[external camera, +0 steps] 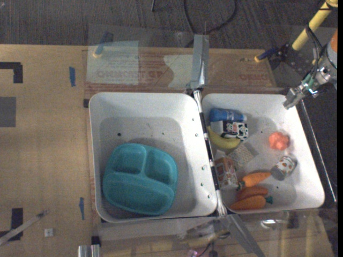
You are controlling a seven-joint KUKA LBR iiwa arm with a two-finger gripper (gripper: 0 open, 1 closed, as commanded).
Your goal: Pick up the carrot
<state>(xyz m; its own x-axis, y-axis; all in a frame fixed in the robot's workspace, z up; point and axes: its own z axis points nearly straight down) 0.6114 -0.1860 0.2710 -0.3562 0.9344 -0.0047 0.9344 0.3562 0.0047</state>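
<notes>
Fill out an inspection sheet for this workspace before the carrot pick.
Surface: wooden bench bearing the left bin and right bin, side by side.
Job's things: carrot lying in the right bin's near half, green end toward the divider; two more orange carrot-like pieces just below it.
Clutter: teal divided plate in the left bin; banana, blue bottle, black-and-white carton, small can, orange lump and printed box in the right bin.
Grippers: gripper above the right bin's far right corner, away from the carrot; holding nothing visible.
Cables: black loop on the floor beyond the bench.
Surroundings: dark carpet; blue tape marks.
</notes>
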